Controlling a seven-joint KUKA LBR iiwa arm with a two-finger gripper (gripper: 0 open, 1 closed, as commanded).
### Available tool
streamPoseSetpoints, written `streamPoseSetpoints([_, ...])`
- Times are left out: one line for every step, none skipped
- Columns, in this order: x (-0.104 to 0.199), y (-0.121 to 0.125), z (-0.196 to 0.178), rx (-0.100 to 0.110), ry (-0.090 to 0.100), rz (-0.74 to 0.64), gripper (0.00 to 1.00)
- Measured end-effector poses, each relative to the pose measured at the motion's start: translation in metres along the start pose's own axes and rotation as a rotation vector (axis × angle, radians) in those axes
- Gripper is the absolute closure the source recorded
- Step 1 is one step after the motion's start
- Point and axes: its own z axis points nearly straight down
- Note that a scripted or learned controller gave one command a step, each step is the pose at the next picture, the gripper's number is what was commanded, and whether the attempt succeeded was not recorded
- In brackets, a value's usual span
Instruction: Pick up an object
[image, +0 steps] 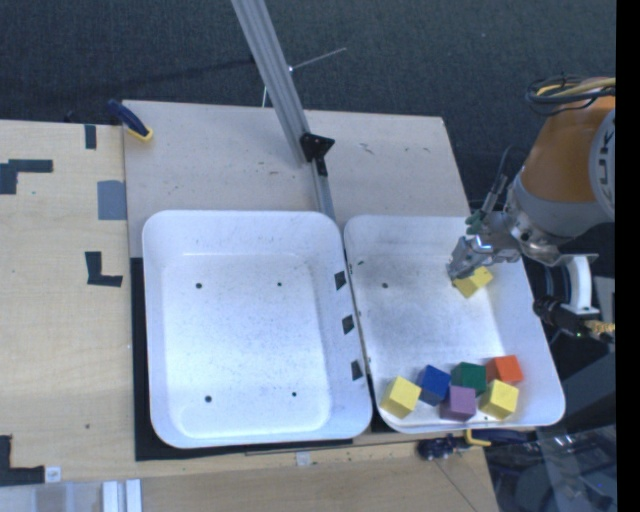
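My gripper (470, 266) hangs over the upper right part of the right bin (400, 300). A yellow block (472, 281) sits tilted between its fingers, lifted a little above the bin floor. Along the bin's front edge lies a cluster of blocks: a yellow one (402, 396), a blue one (434, 383), a green one (467, 377), a purple one (461, 401), an orange one (506, 368) and another yellow one (501, 399).
The left bin (240, 330) lies beside the right one, with black clips on the shared rim. A slanted metal pole (285, 85) rises behind the bins. The arm's orange band (570, 160) and cables stand at the right.
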Motion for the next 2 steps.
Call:
streamPoseSetpoints([0.052,0.005,0.009,0.003,0.0,0.0,1.0])
streamPoseSetpoints([0.105,0.01,0.017,0.004,0.0,-0.001,1.0])
